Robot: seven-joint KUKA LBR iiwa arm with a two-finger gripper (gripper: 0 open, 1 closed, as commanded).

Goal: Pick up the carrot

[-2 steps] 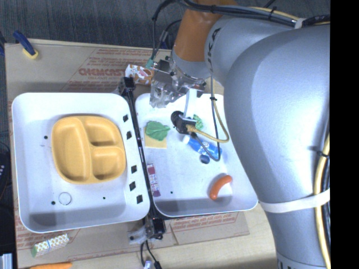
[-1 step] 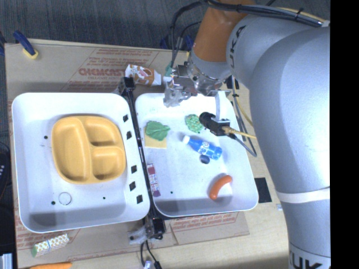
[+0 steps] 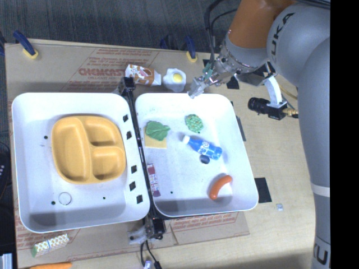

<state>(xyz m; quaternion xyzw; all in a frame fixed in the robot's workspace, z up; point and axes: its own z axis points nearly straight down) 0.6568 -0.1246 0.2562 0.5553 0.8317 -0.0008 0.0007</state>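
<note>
The carrot (image 3: 220, 186) is lying in the lower right of the right bin (image 3: 242, 150), a short orange piece with a pale patch on its upper end, tilted so one end is pointing toward the bin's right wall and sitting close to that wall and the front rim. The gripper (image 3: 198, 87) is hanging at the upper edge of that bin, near the top centre of the frame, well apart from the carrot; whether the fingers are spread or pressed together cannot be told from this blurred, slanted look. Between gripper and carrot are lying a blue bottle (image 3: 203, 147), a green round piece (image 3: 193, 122) and a leaf on a yellow slab (image 3: 156, 133). The left bin (image 3: 22, 150) is holding a yellow tray (image 3: 88, 148). On the worktop (image 3: 269, 167) above the bins, a small carton (image 3: 139, 74) and a white-and-yellow toy (image 3: 174, 78) are sitting. The carrot is looking like a light, stiff toy with a smooth, rounded skin, so it is likely to be slippery and to roll under a poor pinch. The safest hold seems to be across its narrow width at mid-length, fingers straddling its long axis, with care for the nearby bin wall limiting room on the right.
</note>
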